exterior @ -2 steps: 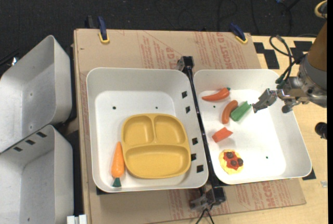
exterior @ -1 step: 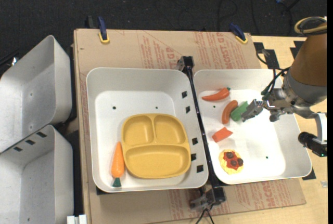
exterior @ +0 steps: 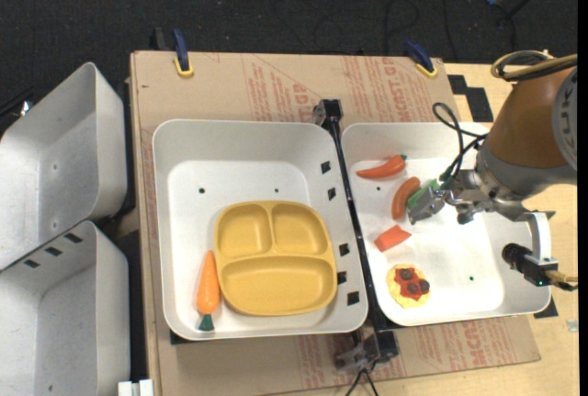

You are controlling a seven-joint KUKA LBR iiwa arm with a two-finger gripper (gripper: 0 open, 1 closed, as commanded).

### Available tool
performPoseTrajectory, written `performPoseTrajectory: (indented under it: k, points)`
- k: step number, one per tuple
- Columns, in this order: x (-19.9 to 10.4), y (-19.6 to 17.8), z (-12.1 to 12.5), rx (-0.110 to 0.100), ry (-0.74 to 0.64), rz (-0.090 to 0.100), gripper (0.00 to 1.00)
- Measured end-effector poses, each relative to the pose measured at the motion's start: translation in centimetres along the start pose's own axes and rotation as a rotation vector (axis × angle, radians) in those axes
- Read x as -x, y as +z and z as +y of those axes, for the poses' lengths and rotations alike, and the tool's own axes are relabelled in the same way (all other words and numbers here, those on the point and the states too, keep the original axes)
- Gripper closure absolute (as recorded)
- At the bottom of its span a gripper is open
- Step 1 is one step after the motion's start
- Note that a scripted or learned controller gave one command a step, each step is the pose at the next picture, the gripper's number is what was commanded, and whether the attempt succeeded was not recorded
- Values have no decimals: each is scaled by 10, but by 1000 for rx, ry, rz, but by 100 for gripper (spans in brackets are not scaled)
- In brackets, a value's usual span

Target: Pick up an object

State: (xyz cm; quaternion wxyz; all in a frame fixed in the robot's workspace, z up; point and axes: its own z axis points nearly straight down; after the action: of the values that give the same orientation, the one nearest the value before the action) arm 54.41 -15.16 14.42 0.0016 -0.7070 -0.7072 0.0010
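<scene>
- We see the arm (exterior: 533, 132) reach in from the right edge of the frame, its hand (exterior: 424, 201) low over the right bin (exterior: 514, 298), upper-middle part.
- We can't tell how the hand is set; its tip is a blur of grey and green, pressed against or just beside the orange sausage-shaped piece (exterior: 404, 197).
- Nothing shows clearly between its tips, so we don't call it a hold.
- That sausage piece is our likely target: it looks like small toy food, so we judge it light, stiff, smooth and rounded, apt to roll or squirt out; best pinched across its short width at mid-length.
- Other options in the right bin: red chili (exterior: 381, 167) above it, thin and curved; red wedge (exterior: 392, 238) below, with flat sides, easier; yellow pizza piece (exterior: 409, 285) lower, flat, hard to get under.
- Left bin (exterior: 175, 201) holds a yellow divided plate (exterior: 276, 258) and a carrot (exterior: 209, 285) touching its left edge, far from the hand.
</scene>
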Motion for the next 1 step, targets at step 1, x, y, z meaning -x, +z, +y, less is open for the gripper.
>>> performPoseTrajectory:
  k: [1]
  points:
    - [-1,54,-1,-1,2,0,0]
